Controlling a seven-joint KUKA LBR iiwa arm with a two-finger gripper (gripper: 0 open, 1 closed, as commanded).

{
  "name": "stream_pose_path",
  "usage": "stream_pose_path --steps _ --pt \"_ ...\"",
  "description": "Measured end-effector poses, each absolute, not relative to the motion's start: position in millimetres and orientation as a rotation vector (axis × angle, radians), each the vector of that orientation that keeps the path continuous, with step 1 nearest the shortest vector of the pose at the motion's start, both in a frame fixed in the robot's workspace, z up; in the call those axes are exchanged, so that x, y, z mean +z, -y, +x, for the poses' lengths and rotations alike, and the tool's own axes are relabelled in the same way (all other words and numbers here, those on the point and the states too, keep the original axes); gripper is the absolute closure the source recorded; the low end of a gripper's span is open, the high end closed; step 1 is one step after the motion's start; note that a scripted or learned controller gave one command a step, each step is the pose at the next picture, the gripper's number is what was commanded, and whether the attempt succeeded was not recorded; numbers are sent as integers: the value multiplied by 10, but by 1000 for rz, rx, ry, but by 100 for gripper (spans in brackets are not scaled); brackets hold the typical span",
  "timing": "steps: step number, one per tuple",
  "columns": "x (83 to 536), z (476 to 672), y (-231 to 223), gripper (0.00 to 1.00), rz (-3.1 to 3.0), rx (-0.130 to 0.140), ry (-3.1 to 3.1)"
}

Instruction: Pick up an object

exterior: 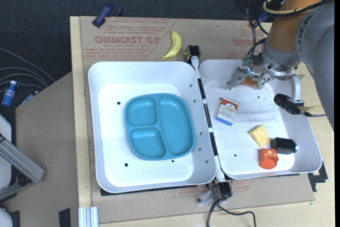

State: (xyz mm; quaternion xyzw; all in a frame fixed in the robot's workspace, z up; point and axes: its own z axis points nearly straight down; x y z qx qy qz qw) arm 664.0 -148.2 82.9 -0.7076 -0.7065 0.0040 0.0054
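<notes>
My gripper hangs over the far end of the right bin, its grip state impossible for me to tell, so I should centre over the small carton lying mid-bin before descending squarely.

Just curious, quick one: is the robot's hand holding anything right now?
Hand: above the right bin's far end; open or closed cannot be told.

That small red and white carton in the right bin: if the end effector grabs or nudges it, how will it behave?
The carton lies flat on the right bin floor, so it will probably slide, not roll or tip. It looks like thin card: likely light, and may crush under a hard pinch.
</notes>
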Motion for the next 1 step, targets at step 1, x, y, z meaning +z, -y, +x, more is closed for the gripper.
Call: stream_pose_path --steps 1 --pt "934 6640 1490 100 -2216 15 2213"
